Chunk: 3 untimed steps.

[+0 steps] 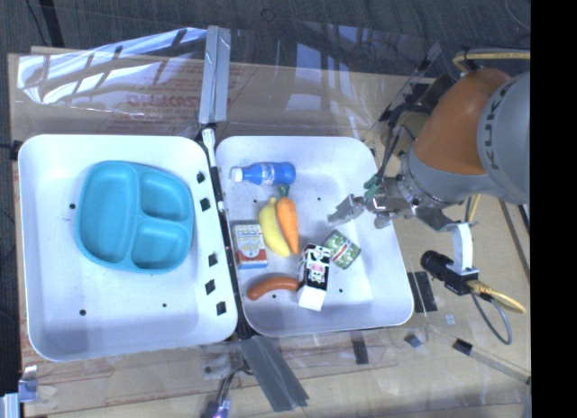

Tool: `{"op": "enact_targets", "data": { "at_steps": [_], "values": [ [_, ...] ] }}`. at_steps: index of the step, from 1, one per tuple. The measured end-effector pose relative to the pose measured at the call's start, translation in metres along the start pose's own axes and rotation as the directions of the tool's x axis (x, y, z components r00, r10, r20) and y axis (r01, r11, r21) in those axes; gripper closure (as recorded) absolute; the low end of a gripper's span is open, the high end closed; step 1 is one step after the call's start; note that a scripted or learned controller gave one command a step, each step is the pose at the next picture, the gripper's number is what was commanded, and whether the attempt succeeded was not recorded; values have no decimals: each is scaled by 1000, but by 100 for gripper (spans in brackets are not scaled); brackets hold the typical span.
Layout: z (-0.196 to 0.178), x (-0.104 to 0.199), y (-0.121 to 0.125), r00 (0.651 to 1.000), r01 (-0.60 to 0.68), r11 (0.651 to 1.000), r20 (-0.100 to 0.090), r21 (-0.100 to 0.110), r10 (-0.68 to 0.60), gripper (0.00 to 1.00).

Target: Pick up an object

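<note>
Over right bin [383, 304] edge — arm [469, 137] bent, pincer [347, 212] low.

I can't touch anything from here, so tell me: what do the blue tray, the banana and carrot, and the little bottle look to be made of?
The blue tray looks like moulded plastic: one even colour, rounded compartments, soft sheen. The banana and carrot are probably plastic toys, given their flat, uniform colour, though real ones can't be ruled out. The bottle seems to be blue plastic with a white cap.

The grey arm [469, 137] with its orange band entered from the frame's right; its gripper [347, 211] hung at centre-right, pointing left.
</note>
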State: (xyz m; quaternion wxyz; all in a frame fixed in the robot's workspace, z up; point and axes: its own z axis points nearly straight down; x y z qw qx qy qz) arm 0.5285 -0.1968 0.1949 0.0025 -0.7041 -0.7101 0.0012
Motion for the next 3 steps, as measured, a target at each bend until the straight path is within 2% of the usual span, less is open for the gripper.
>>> {"op": "enact_targets", "data": {
  "at_steps": [1,2,3],
  "values": [
    [92,65,11,1000,25,1000,1,-3,-25,0],
    [83,65,12,1000,30,1000,1,-1,-30,100],
    [-14,54,57,993,114,993,2,-4,-114,100]
  ]
}}
